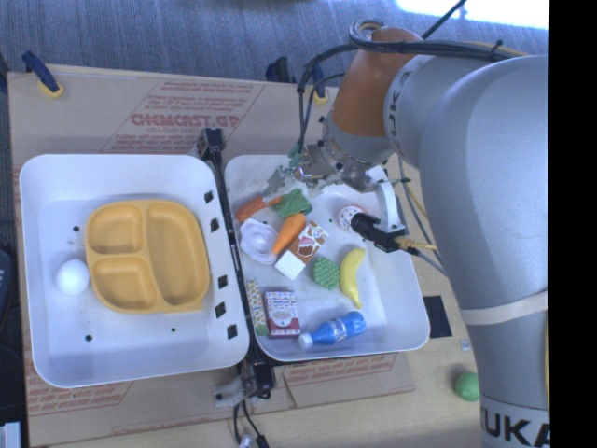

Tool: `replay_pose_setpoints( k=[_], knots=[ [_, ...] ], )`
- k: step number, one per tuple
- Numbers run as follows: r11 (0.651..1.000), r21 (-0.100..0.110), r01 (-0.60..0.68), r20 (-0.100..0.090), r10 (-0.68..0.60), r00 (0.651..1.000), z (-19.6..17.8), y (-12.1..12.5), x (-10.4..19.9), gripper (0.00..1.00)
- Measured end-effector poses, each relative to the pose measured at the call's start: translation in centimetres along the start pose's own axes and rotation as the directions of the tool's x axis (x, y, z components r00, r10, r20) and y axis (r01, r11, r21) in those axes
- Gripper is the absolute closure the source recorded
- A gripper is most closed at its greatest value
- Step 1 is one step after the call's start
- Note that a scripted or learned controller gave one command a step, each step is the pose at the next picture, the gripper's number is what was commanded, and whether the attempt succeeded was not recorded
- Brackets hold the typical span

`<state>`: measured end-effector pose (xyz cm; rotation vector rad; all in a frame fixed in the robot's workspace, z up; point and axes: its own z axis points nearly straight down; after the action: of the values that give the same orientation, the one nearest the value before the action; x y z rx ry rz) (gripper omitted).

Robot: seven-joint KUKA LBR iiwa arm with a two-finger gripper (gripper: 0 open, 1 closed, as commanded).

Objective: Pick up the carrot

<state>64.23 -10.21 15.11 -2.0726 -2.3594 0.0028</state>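
In the left bin (pixel 37 278) we saw a white ball (pixel 72 276) just beside a yellow divided tray (pixel 147 255). In the right bin (pixel 406 311) the carrot (pixel 288 233) lay tilted near the middle, between a white cup (pixel 257 241) and a printed packet (pixel 311 240), with a banana (pixel 352 275) further right. The gripper (pixel 297 171) hung over the bin's far edge, above a green piece (pixel 292 202). We could not tell whether it was open or closed, and the carrot lay apart from it.
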Motion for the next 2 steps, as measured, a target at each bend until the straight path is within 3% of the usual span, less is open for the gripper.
replay_pose_setpoints(
  k=[1,2],
  knots=[
    [0.824,0.0,0.566,0.0,-0.566,0.824,5.9,0.8,-2.6,0.0],
    [0.822,0.001,0.57,0.001,-0.57,0.822,4.8,0.8,-2.6,1.0]
  ],
)
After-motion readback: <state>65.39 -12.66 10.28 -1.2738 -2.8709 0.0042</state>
